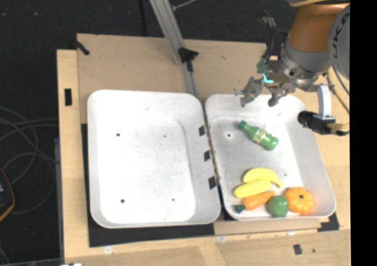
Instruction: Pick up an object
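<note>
- Tan wooden table [129,64] on a dark floor, seen from above at a slant; loose cables [17,135] on the floor at far left.
- Two shallow white bins side by side on the table, inner edges touching: left bin [147,111], right bin [306,141].
- Small black clips [207,156] in a row along the seam between the bins.
- Grey metal pole [165,17] slanting down from top centre, ending on the table just behind the seam.
- Arm [312,23] reaching in from the right, orange band above the wrist, grey below it.
- Hand [259,98] over the far rim of the right bin, toward its far-left corner; fingers [244,97] spread apart, pinching nothing, clear of every item.
- Green bottle [258,134] lying on its side in the far half of the right bin, pale label round the middle, long axis running diagonally from far left to near right; near the hand but apart from it.
- Other items bunched along the near edge of the right bin, well apart from the bottle.
- Yellow bananas [257,182] lying crosswise, the part of the bunch closest to the bottle.
- Orange carrot [256,201] just nearer the camera than the bananas, touching them, dark green tip toward the left.
- Green round piece [277,206], kind hard to tell, between the carrot and an orange pumpkin.
- Orange pumpkin [300,200] near the right bin's near-right corner, touching the green round piece.
</note>
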`<state>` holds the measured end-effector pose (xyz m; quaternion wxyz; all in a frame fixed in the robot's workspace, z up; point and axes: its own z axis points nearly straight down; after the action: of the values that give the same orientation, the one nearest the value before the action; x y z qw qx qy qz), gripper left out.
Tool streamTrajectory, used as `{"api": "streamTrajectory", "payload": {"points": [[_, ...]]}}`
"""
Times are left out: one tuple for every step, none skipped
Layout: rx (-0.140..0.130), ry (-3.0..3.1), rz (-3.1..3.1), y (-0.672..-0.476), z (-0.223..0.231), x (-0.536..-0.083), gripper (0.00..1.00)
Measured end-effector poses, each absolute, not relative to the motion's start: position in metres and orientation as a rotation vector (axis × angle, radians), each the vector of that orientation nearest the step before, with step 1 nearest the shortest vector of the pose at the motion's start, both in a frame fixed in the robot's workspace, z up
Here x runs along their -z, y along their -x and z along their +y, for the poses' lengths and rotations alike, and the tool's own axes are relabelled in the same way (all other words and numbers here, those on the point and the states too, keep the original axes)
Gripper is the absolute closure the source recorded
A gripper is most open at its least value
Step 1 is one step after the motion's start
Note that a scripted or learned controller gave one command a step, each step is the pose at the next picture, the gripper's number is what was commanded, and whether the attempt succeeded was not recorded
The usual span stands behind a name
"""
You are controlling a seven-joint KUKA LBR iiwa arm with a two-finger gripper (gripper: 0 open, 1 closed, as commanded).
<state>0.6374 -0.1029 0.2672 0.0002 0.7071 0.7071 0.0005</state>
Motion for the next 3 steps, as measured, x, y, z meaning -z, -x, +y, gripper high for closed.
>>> {"api": "streamTrajectory", "payload": {"points": [[-0.002, -2.221, 2.221, -0.637, -0.103, -0.267, 0.0], [0.005, -2.224, 2.223, -0.632, -0.101, -0.206, 0.0], [0.005, -2.225, 2.222, -0.622, -0.104, -0.156, 0.0]]}}
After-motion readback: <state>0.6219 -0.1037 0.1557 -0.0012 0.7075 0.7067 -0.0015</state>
